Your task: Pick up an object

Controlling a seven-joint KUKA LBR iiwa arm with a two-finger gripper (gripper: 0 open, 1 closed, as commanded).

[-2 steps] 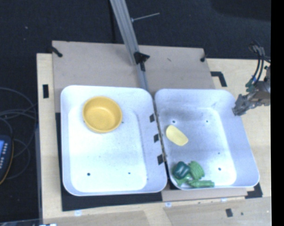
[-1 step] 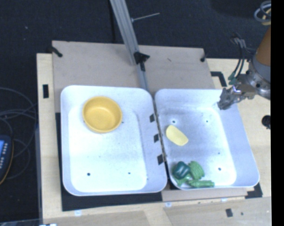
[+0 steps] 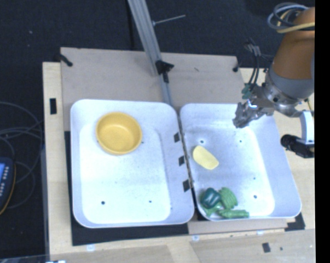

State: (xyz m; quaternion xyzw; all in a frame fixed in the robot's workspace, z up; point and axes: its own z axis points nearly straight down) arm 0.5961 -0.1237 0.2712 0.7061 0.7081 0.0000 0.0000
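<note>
End effector [image 3: 244, 116] hovers well apart from yellow object [image 3: 205, 158] below-left.

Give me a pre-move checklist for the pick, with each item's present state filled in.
1. Targets in the right bin: ok. A yellow piece lies near its left wall, and a green cluster sits at its near edge.
2. Pincer position: not ok. It is at the bin's far edge, apart from both targets.
3. Pincer load: cannot tell; nothing shows between its tips.
4. Yellow piece free to grasp: ok. It lies alone on the bin floor.
5. Green cluster separable: cannot tell. Its pieces touch and lie close to the rim.
6. Yellow bowl: ok. It sits in the left bin, away from the arm.
</note>
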